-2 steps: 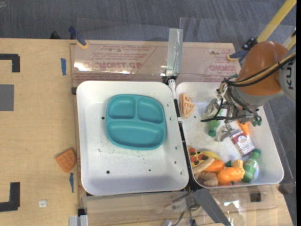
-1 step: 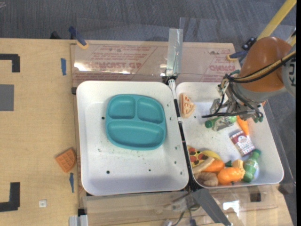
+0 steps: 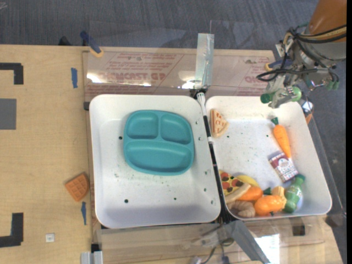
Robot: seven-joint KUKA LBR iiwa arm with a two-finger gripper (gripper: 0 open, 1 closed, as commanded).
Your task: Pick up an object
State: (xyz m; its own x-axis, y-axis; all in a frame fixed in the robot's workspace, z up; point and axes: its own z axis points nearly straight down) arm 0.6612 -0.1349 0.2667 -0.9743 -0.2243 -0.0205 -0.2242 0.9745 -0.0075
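Orange against the white right bin (image 3: 316, 147), the carrot (image 3: 281, 139) lay near the far right corner, untouched, with the other toy food heaped along the near edge. Your gripper (image 3: 283, 95) hung above that far corner; whether it was open I could not tell. As I judged it, the whole pick remained.

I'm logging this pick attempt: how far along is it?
Early stage. Done: nothing looks lifted; the carrot and the other toys lie in the right bin. In hand: the gripper hovers over that bin's far corner. Left: descend, grasp and lift an object.
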